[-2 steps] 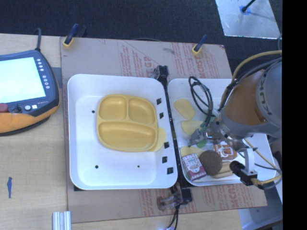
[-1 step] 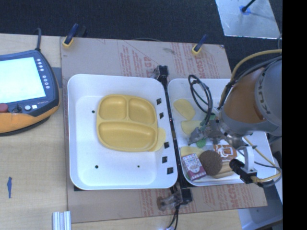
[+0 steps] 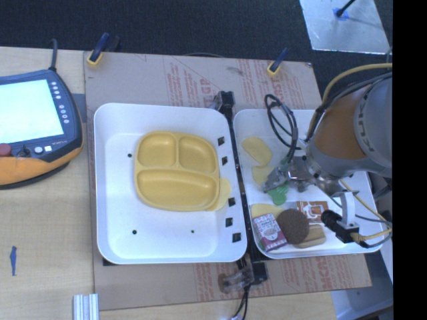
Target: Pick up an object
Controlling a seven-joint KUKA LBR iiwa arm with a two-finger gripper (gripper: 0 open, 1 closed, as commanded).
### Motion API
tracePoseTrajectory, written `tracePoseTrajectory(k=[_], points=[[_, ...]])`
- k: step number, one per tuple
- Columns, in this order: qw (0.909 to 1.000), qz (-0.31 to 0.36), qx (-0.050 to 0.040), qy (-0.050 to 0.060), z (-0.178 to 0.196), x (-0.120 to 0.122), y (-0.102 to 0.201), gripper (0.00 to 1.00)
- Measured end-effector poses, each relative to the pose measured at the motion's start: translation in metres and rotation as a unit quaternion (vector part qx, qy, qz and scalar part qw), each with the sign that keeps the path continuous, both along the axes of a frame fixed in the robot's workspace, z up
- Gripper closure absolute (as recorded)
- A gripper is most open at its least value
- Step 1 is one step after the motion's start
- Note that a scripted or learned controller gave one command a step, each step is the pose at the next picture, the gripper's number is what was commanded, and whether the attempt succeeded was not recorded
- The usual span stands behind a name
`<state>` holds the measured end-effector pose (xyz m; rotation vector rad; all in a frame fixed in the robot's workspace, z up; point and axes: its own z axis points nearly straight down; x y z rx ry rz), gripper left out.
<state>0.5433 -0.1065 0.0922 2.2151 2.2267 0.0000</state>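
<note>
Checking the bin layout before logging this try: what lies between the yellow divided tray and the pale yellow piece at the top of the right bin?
In the camera view, the yellow divided tray and the pale yellow piece are separated by the bins' adjoining white rims, with small black markers along them.

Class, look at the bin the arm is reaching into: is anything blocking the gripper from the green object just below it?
Nothing visible does. The gripper sits directly above the small green object in the right bin, with only bare bin floor around them. The pale yellow pieces and the brown round item lie off to the sides.

Wooden bench [image 3: 47, 245] under cardboard sheet [image 3: 200, 79], 2 white bins [image 3: 113, 179].
</note>
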Motion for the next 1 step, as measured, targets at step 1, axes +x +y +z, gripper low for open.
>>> tracePoseTrajectory(k=[1], points=[[1.0, 0.002, 0.0003, 0.001, 0.0106, -0.0008, -0.0004, 1.0]])
